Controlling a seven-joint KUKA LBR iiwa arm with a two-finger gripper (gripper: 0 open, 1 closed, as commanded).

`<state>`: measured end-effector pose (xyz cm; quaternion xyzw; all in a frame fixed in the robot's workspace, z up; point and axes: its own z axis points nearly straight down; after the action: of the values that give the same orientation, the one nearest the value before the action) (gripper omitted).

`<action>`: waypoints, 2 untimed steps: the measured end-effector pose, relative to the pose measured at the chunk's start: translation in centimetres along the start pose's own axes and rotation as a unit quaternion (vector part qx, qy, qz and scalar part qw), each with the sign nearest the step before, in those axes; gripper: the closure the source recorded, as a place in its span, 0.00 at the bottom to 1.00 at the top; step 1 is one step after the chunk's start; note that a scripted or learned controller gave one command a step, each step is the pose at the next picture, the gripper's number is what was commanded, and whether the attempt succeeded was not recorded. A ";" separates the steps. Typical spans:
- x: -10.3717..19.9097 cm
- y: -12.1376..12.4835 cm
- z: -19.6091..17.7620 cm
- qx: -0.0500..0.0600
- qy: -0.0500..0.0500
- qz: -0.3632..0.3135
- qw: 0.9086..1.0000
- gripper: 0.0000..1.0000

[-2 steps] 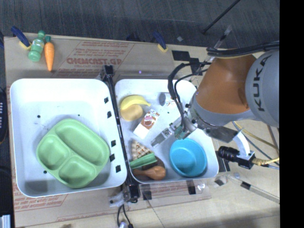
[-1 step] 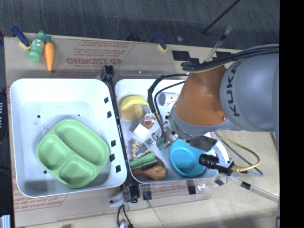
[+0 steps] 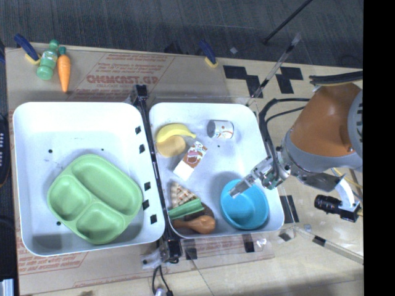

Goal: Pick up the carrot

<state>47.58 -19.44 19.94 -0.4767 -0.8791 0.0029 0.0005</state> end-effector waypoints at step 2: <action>-4.9 7.5 -8.4 -0.005 -0.005 -0.067 0.998 0.00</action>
<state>56.55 -19.45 28.27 -0.4166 -0.9091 0.0010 -0.0064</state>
